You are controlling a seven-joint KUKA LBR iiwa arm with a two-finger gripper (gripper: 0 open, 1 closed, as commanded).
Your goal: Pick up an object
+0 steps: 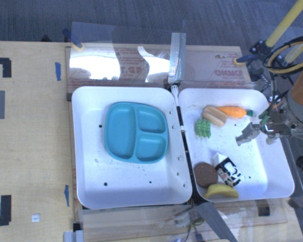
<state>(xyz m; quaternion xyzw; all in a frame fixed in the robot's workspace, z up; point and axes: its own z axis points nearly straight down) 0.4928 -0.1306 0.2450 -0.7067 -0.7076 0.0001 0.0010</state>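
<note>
Two white bins side by side on the bench. Left bin (pixel 86 180) carries a blue divided plate (pixel 136 132) with three compartments, nothing in them.

Right bin (pixel 278 183) holds the candidates. Far end: a toy carrot (pixel 231 112) lying flat, green stub at its right tip; a tan bread roll or hot-dog bun (pixel 214 116) touching the carrot's left end; a small green knobbly piece (pixel 203 128), maybe toy lettuce or broccoli, just beside the roll. Near end: a brown round disc (pixel 205 174), likely a toy cookie or patty; a yellow banana-like piece (pixel 222 190) against the near rim; a black-and-white patterned item (pixel 228 170) between them, touching or nearly so.

Gripper (pixel 257 134) sits over the right side of the right bin, above bare floor between the two groups, well apart from each. Fingers spread, nothing between them; one grey finger (pixel 246 135) points left toward the middle.

Handling, as a judgement: all look like light plastic play food, stiff, smooth, likely to skid on the white floor. Carrot looks the best bet: long and narrow, so close across its middle, perpendicular to its length. Roll against its tip may get nudged. The disc lies flat and low, poor purchase. Near cluster is crowded; fingers could catch two pieces.

No grasp started yet.
</note>
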